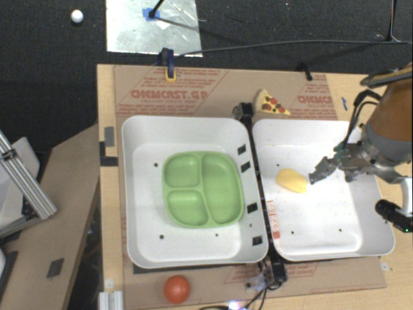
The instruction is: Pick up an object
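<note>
Brown cardboard [193, 89] backs two glossy white bins. At the left bin's [139, 192] centre sits a smooth green divided plate [202, 189]. Within the right bin [335, 237], a matte yellow oval lump [292, 180] lies, its long axis ten-to-four. At its three o'clock, touching, hangs the gripper [317, 175].

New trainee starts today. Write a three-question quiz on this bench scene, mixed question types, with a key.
1. True or false: the green divided plate lies in the left bin.
2. Which item lies in the right bin? A) yellow object B) pizza slice toy C) red ball
3. Fill in: the gripper is just to the ____ of the yellow object in the camera view.

Key: 1 true; 2 A; 3 right.
</note>
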### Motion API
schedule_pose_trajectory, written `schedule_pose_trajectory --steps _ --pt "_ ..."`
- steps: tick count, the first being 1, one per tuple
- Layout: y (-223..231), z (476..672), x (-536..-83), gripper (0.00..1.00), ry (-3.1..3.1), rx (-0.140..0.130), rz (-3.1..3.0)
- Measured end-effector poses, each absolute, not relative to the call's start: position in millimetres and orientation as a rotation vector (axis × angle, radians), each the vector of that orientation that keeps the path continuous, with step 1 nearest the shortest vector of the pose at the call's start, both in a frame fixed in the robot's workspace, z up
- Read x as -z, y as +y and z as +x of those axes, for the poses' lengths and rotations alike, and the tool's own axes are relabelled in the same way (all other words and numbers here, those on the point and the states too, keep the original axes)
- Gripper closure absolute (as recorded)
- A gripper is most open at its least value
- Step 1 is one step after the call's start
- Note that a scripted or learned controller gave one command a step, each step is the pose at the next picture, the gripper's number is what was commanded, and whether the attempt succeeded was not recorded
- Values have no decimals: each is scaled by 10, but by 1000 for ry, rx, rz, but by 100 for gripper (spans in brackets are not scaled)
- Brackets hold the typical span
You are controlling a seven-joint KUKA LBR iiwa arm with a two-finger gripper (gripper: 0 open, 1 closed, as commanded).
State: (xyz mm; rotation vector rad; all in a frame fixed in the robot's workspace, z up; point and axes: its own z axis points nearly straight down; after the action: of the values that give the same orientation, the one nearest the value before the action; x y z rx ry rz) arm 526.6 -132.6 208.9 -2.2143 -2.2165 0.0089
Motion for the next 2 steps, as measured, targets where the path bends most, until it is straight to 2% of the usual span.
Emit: schedule_pose_trajectory --steps 1,2 --pt "-1324 5293 -2146 0 -2226 2 -2218" --pt "-1337 5199 -1663 0 -2221 -2 -2219"
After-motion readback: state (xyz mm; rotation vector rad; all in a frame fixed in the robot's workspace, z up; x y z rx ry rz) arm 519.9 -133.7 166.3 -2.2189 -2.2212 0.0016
